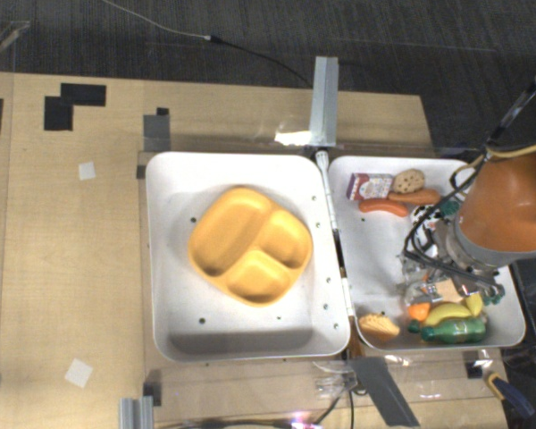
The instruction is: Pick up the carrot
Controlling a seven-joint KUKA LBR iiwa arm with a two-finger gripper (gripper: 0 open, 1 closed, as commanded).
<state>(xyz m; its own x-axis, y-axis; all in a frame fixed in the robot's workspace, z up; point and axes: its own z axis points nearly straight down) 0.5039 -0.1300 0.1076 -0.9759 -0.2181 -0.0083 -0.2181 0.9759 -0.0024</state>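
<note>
1. The carrot (417, 310) lies at the near end of the right bin (375, 266), wedged between a bun (380, 326), a banana (454, 311) and a green vegetable (448, 332), so there is little free room around it
2. The gripper (433, 280) hangs just above the carrot, likely lined up for a grab; whether it is open or closed I cannot tell
3. Farther from the carrot, a sausage (396, 206) rests apart
</note>
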